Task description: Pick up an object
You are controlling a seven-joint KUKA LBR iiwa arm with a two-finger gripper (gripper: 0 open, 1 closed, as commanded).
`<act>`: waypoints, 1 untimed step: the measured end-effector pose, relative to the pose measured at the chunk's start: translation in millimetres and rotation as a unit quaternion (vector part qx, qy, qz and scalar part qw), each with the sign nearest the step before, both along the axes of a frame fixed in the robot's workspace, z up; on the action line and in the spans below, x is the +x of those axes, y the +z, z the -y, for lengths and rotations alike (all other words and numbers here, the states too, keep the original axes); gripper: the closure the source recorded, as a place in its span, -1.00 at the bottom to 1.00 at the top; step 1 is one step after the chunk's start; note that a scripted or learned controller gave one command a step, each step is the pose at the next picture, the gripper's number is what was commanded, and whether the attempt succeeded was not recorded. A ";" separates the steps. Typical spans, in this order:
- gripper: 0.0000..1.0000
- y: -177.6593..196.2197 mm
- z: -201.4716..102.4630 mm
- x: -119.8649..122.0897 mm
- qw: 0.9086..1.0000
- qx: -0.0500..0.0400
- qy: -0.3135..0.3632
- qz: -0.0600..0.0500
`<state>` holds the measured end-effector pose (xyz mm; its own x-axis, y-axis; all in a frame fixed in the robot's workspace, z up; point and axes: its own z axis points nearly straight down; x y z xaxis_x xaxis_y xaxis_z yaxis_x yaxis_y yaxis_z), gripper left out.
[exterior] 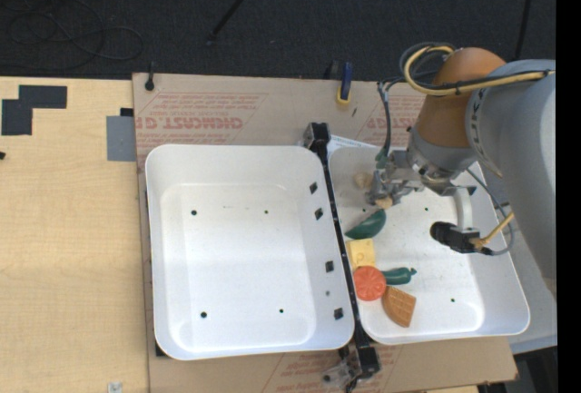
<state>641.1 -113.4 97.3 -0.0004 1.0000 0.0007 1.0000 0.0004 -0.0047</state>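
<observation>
Gripper [386, 191] low in right bin [490, 309], over dark green piece [368, 223], likely lining up a grasp

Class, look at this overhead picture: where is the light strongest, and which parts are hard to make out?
Camera view: brightest on the bare floor of the left white bin; the gripper over the right white bin is small and slightly blurred; the background above the bench is dark.
</observation>
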 end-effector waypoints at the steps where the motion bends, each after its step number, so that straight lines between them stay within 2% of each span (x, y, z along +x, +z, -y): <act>1: 1.00 50.9 6.3 2.9 1.000 -0.001 -0.002 0.003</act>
